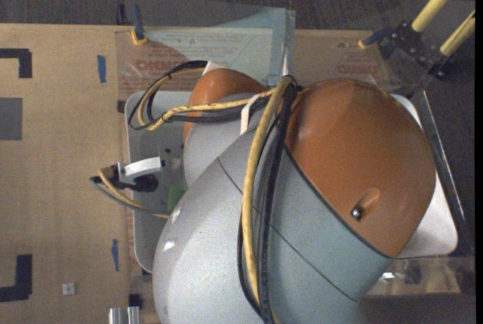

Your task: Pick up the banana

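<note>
- From my remote seat, the grey arm (226,247) swells across the frame, its large orange cap (362,164) sitting close under the camera and covering most of both bins.
- A smaller orange joint (219,88) shows beyond it, partly masked by a bundle of yellow and black cables (260,186) running down the arm and cut off at the bottom edge.
- Of the right bin I see little more than a white rim (445,228); of the left bin, a pale strip of wall (139,239).
- The gripper is hidden beneath the arm's bulk, so I cannot tell whether it is spread, pressed together or pinching anything.
- Where the banana lies I cannot tell; the arm blocks the bin floors.
- A small green patch (175,198) peeks out beside the arm, too little to identify.
- A white tag (142,166) and looped cables jut toward the brown bench board (60,164).
</note>
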Controlling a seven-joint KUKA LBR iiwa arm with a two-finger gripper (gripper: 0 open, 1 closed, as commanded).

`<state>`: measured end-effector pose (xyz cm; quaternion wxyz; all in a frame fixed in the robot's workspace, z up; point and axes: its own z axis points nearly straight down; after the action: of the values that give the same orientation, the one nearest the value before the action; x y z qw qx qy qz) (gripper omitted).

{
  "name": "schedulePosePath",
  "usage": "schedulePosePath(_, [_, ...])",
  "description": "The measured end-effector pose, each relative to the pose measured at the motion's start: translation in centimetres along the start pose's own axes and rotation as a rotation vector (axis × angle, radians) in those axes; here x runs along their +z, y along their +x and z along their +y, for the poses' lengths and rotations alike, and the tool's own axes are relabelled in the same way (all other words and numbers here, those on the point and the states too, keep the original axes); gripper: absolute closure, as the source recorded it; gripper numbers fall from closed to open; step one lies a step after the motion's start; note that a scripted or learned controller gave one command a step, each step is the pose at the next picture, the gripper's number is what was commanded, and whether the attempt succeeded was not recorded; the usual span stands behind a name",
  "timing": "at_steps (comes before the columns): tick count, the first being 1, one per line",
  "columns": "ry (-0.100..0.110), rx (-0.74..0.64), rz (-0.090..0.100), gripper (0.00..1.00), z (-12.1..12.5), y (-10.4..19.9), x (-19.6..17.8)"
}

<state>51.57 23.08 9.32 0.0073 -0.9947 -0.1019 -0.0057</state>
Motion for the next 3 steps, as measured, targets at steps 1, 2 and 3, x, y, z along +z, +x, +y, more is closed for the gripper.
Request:
schedulePosePath(1, [-0.002, -0.001, 0.007, 0.00, 0.0, 0.2, 0.0])
schedulePosePath(2, [-0.003, -0.282, -0.009, 0.00, 0.6, -1.6, -0.3])
schedulePosePath(3, [-0.004, -0.286, -0.012, 1.00, 0.5, -1.6, -1.3])
